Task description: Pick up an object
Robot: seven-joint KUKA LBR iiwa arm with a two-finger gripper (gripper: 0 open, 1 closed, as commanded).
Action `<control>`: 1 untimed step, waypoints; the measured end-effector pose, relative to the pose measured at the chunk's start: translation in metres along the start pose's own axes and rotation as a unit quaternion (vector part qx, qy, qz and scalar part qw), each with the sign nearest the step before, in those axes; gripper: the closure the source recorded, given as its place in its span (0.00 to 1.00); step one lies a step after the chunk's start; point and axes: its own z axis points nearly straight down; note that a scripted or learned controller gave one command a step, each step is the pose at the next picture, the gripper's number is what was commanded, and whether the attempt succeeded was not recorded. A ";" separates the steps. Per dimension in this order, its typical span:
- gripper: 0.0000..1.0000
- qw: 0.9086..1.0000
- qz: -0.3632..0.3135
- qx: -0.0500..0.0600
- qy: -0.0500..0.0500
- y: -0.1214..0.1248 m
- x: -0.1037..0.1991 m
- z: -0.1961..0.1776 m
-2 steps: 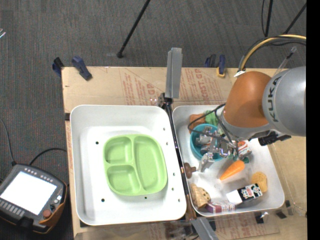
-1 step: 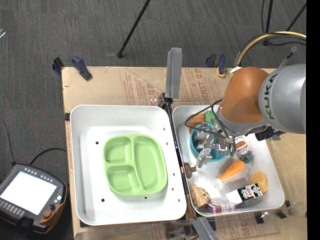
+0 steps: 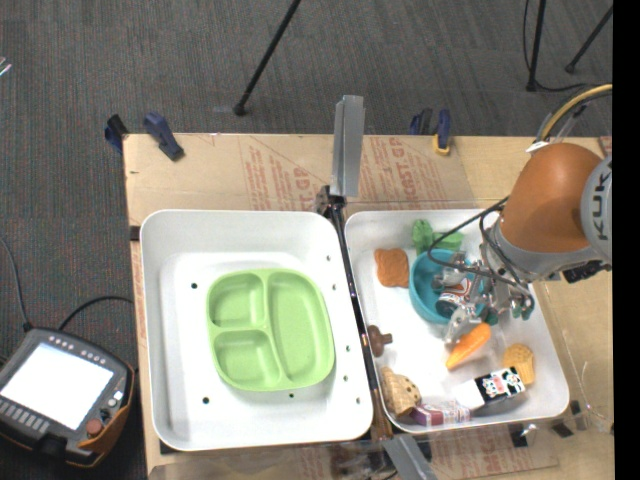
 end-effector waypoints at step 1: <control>0.00 1.000 -0.020 -0.008 0.005 -0.018 0.063 0.002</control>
